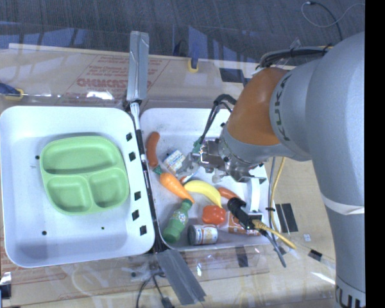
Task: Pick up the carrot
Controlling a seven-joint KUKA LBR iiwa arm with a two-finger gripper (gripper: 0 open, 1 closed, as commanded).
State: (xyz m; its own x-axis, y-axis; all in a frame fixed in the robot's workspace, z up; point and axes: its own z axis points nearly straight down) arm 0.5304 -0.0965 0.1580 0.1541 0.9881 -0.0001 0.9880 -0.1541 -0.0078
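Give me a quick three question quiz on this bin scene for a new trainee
1. True or false: the green tray sits in the right bin.
2. Which bin holds the carrot: A left, B right?
3. What yellow item lies just right of the carrot?

Key: 1 false, it is in the left bin. 2 B, the right bin. 3 the banana.

Two bins [25, 249], one tray [83, 172], one carrot [173, 185].

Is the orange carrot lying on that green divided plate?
No, the orange carrot lies in the right white bin, beside a yellow banana.
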